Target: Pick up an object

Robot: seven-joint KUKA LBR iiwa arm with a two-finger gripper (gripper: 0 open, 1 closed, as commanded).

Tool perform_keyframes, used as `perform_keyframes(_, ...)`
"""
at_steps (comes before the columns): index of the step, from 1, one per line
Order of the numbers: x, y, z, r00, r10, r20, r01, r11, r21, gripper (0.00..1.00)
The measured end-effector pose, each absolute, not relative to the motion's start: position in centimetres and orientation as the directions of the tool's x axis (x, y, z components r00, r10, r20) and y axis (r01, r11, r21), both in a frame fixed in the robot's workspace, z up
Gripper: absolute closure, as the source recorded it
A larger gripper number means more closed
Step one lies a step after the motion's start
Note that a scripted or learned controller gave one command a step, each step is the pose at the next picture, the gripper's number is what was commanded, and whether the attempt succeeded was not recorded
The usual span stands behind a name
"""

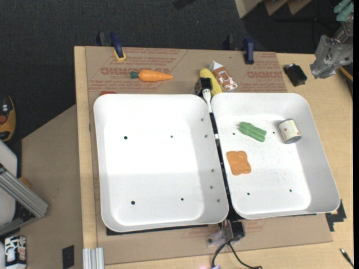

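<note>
So from where I'm standing, the gripper [330, 54] is parked way off at the far right corner of the bench [348, 150], outside both bins and well apart from anything it could grab. It's just a grey metal lump from this angle, and I honestly can't tell if the jaws are open or closed. Nothing visible in them.

All the pickable stuff inside a bin is in the right bin [314, 203]. There's a green veggie-looking thing [252, 131] lying at a slant toward the back half, a little can [289, 130] on its side just to the right of it (near but not touching), and a flat orange piece [238, 162] closer to the front, near the wall shared with the other bin. The left bin [112, 206] sits right up against the right one, and its floor has a few small dark dots.

Both bins rest on a cardboard sheet [90, 83] held by two blue clamps [118, 46] along the back edge. Behind the bins, on the cardboard, are a toy carrot [152, 75] lying flat behind the left bin, and a yellow corn cob [208, 77] with a brown-and-white packet [225, 79] touching it, right behind where the two bins meet. A small black block [294, 74] lies past the right bin's back corner, and a black cable [233, 254] trails off the front.
</note>
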State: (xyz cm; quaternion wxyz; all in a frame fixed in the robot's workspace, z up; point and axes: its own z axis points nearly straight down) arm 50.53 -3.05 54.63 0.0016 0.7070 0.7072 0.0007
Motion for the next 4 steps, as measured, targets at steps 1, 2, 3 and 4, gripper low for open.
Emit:
perform_keyframes(1, 50.5, -3.0, 54.6, 0.000, 1.000, -0.001, 1.000, 0.000, 0.002, 0.00)
perform_keyframes(2, 51.3, 7.0, 40.8, -0.011, 1.000, 0.000, 1.000, 0.011, -0.016, 0.00)
perform_keyframes(3, 51.5, 6.4, 42.8, -0.001, 1.000, 0.000, 1.000, 0.001, 0.004, 1.00)
perform_keyframes(4, 47.8, 9.2, 50.9, -0.004, 1.000, 0.002, 1.000, 0.004, 0.008, 1.00)
